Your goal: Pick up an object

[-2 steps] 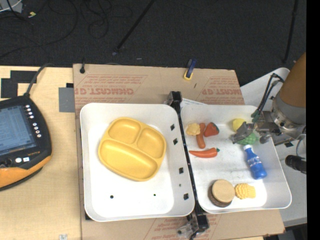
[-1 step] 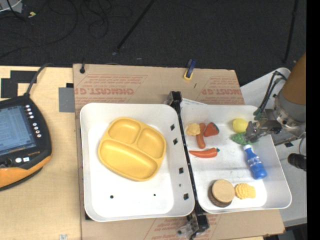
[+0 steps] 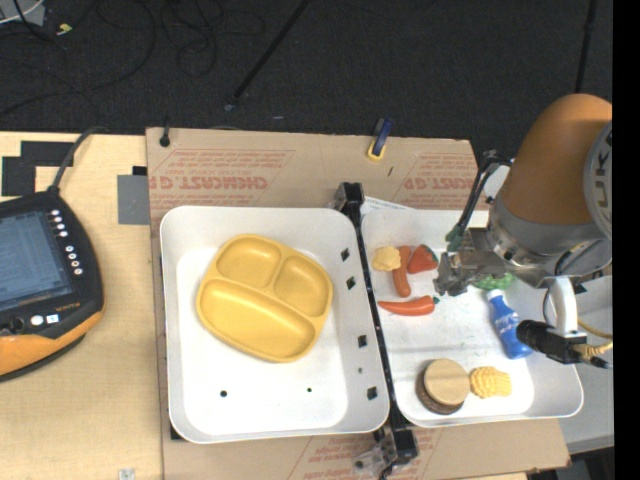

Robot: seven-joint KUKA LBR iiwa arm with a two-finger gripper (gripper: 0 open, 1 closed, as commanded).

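Observation:
My gripper (image 3: 447,280) hangs low in the right bin (image 3: 560,400), on the arm coming in from the right. Its tip is just right of a red chili pepper (image 3: 408,307) and a short orange sausage (image 3: 401,282). A red strawberry-like piece (image 3: 421,259) and a small yellow piece (image 3: 387,259) lie just left of it. A green object (image 3: 497,281) pokes out from under the wrist, partly hidden. Nearer the front lie a blue bottle (image 3: 507,325), a round wooden block (image 3: 443,385) and a yellow corn piece (image 3: 489,380).
The left bin (image 3: 190,388) holds a yellow divided plate (image 3: 264,296). A black divider (image 3: 365,308) runs between the bins. A tablet-like pendant (image 3: 40,278) lies on the bench at the far left. Cables hang beside the wrist.

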